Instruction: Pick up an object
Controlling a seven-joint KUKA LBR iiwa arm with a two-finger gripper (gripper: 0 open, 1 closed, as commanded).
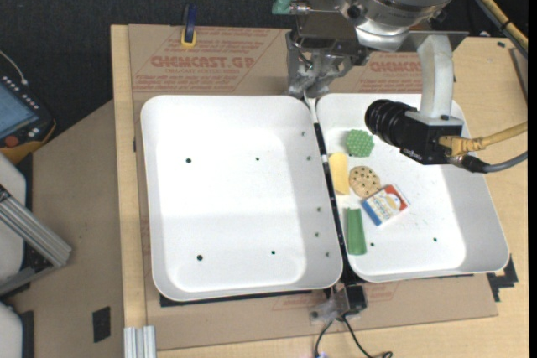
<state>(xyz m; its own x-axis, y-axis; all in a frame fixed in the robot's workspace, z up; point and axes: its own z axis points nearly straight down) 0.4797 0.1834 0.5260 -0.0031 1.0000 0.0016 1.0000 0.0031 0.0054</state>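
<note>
The right bin holds several small objects along its left side: a green bumpy round piece, a pale yellow block, a round tan cookie with dark dots, a red, white and blue packet and a green stick. My gripper hangs at the far edge, just above where the two bins meet, apart from all of these objects. Nothing shows between its fingers.
The left bin lies beside the right one. A black cylinder on a white bracket, with a cable, hangs over the right bin's far part. Cardboard lies under both bins, with a blue and yellow clip at its far edge.
</note>
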